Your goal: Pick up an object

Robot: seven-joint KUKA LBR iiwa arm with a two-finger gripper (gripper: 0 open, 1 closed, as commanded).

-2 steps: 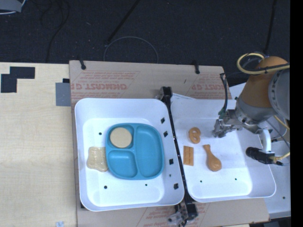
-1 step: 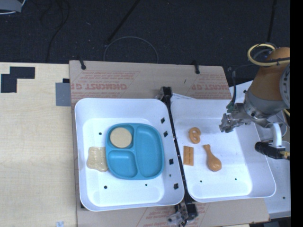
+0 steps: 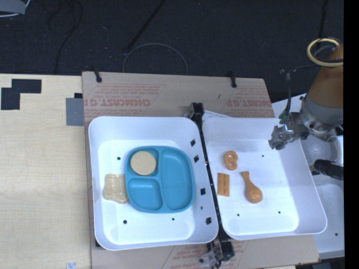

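Your tool (image 3: 279,137) hangs over the right edge of the right bin (image 3: 280,220), at its upper corner; you cannot tell from this slanted view whether it is wide or narrow, and nothing shows in its grip. Three candidates lie together in the left half of that bin: a pretzel (image 3: 230,160), a flat brown wafer (image 3: 223,184) just below it, and a drumstick (image 3: 252,188) to the wafer's right, all well apart from the tool. They look like toy food, so judge them light and stiff, probably smooth and a little slippery; none seems fragile. The drumstick looks the best choice: take it across the narrow shaft just above the bulb, where the sides run near parallel; the rounded end may squirt out. The wafer lies flat and would be hard to get under. The left bin (image 3: 106,228) holds a blue divided plate (image 3: 168,186) with a round biscuit (image 3: 142,162); a pale slice (image 3: 115,188) touches its left rim.
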